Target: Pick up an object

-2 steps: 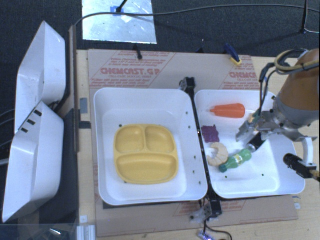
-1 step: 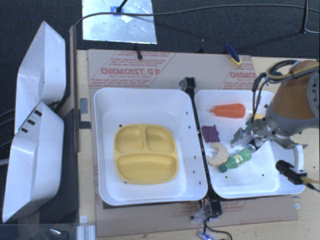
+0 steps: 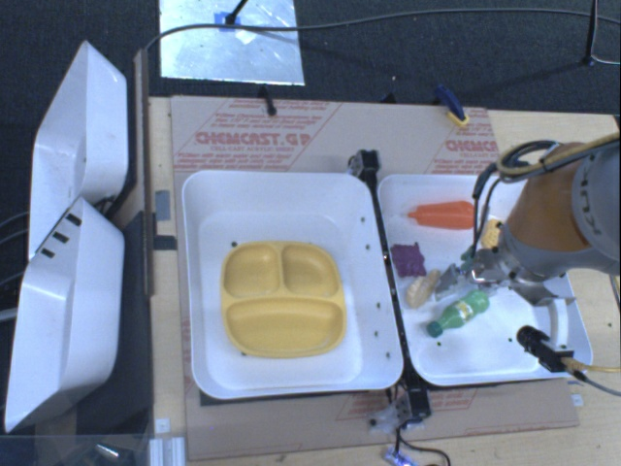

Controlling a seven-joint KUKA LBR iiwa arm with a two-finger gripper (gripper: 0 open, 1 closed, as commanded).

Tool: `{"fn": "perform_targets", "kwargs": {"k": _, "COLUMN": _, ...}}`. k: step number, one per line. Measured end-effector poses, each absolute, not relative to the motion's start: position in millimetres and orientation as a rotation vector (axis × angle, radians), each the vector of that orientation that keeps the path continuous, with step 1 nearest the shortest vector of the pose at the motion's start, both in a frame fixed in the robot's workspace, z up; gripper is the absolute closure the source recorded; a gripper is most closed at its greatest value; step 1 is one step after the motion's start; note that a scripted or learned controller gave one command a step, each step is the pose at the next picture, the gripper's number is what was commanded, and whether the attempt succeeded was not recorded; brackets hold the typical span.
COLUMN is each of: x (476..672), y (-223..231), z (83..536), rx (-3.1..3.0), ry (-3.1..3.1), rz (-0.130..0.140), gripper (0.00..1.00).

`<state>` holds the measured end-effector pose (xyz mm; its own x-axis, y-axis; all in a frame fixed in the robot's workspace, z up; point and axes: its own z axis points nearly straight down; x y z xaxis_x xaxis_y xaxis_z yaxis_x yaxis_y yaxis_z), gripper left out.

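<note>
Camera view: end effector (image 3: 464, 278), grip state indeterminable, low in right bin (image 3: 543, 362) just above green bottle (image 3: 459, 314), beside beige piece (image 3: 421, 288); likely risk, bottle rolling aside under off-centre contact.

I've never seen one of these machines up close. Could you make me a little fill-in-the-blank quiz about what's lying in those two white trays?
1. The yellow divided plate lies in the ____ bin.
2. The carrot is coloured ____.
3. The green bottle lies in the ____ bin, on its side.
4. The purple object sits in the same bin as the ____ bottle.

Missing words: left; orange; right; green
</note>
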<state>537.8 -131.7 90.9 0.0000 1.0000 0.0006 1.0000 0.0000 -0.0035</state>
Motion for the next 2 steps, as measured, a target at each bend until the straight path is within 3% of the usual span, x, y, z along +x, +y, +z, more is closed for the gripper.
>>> {"fn": "perform_targets", "kwargs": {"k": 1, "x": 539.3, "y": -132.0, "z": 103.4, "rx": -2.222, "ry": -2.222, "rz": -0.001, "gripper": 1.00}}
{"fn": "perform_targets", "kwargs": {"k": 2, "x": 532.9, "y": -138.8, "z": 153.2, "rx": -2.225, "ry": -2.224, "rz": -0.004, "gripper": 1.00}}
